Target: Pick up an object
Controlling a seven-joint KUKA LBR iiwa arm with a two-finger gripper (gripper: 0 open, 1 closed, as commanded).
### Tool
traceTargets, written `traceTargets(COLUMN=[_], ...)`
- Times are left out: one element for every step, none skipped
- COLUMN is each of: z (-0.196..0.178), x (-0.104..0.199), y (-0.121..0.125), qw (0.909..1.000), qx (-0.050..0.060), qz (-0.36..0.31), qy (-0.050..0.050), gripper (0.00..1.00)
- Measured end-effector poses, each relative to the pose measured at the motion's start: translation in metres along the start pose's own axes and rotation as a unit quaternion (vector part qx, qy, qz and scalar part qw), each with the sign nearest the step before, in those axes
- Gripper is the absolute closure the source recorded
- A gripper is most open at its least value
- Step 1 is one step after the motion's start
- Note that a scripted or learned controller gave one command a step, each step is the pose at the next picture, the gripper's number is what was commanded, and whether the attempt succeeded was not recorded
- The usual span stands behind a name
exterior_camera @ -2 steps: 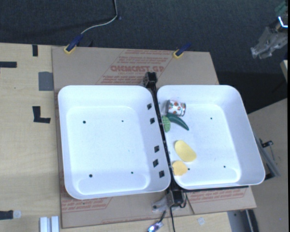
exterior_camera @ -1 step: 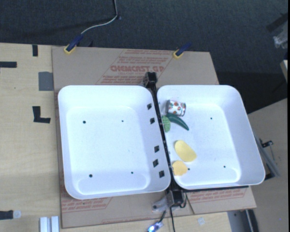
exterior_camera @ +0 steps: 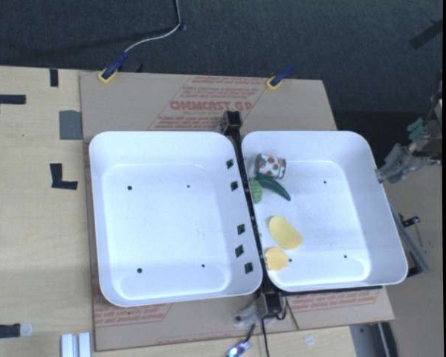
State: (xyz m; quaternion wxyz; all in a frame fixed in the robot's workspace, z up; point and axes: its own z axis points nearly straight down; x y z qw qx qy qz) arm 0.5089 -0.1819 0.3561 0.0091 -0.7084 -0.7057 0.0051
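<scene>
Candidates all sit in the right bin [exterior_camera: 379, 199], bunched against its left wall: a small red-and-white can [exterior_camera: 271, 166] lying on its side at the top, a dark green piece [exterior_camera: 273, 188] just below it and about touching, then a yellow piece [exterior_camera: 285, 231] nearer the middle, and a smaller yellow piece [exterior_camera: 276, 259] down near the bin's near-left corner. We can't tell whether the two yellow ones touch; they're close. The left bin [exterior_camera: 104, 222] gives us no target. Step-wise we read this as pre-approach: nothing is picked and no target is committed. The gripper [exterior_camera: 392, 168] sits outside the right bin, just past its right rim at about the can's height, well apart from every object. Whether it's wide or closed we can't tell, as it's small and blurred at the frame edge; nothing is visibly held. Arm pose is mostly cut off by the right edge of the view, so we only get grey hardware and a teal bit above it, angled down-left toward the rim. The next move calls for a traverse left across the bin floor, then a descent. Our pick would be the larger yellow piece, since it has the most free floor around it. The can and green piece crowd each other and the wall, so there's a risk of a nudge or a wall strike there. Both bins rest on a cardboard sheet [exterior_camera: 201, 106] clamped at the far edge.
</scene>
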Motion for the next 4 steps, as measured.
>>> traceTargets(z=[0.08,0.144,-0.005,-0.189], x=[0.092,0.055,-0.024,-0.04], y=[-0.026,-0.024,-0.025,-0.029], qw=[1.0,1.0,0.9998,0.9998], qx=[-0.004,-0.006,-0.018,-0.019], qz=[-0.005,0.0,0.001,-0.002], qy=[-0.001,-0.003,-0.008,-0.008], gripper=[1.0,1.0,1.0,1.0])
